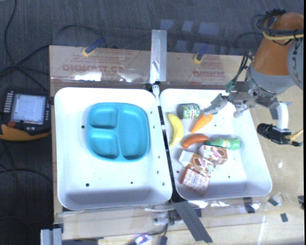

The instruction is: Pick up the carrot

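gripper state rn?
Gripper: open, fingers spread above the right bin, just right of the carrot; holding nothing.

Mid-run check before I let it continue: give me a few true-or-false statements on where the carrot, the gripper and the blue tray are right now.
1. The carrot lies in the right bin. True.
2. The blue tray shares a bin with the carrot. False: it sits in the left bin.
3. The gripper is over the left bin. False: it is over the right bin, near the carrot's upper end.
4. The banana lies left of the carrot. True.
5. The carrot rests on the blue tray. False: it lies on the bin floor.
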Robot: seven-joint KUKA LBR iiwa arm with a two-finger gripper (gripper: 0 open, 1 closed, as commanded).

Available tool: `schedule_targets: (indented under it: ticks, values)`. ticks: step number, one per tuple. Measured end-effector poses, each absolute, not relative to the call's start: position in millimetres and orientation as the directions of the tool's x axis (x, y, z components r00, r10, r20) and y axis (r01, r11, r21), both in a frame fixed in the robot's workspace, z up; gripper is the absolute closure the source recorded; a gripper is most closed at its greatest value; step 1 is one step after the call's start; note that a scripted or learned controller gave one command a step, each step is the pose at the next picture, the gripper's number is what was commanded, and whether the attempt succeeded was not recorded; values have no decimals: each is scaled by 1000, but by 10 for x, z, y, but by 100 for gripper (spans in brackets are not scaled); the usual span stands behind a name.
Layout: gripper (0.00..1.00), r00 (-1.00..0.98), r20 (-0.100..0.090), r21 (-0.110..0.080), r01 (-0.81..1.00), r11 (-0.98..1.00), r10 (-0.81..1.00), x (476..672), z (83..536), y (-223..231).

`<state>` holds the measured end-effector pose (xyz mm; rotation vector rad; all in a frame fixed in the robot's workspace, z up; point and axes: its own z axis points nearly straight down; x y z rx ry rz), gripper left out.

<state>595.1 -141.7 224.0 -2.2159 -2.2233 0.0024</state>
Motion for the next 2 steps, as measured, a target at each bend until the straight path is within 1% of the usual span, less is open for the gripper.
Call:
schedule_targets:
  ticks: [1, 2]
  values:
    - [0, 85, -2, -5, 996, -85, 996, 6074, 1248, -1370]
    - [0, -130, -5, 5, 992, 130, 992, 6385, 887, -1417]
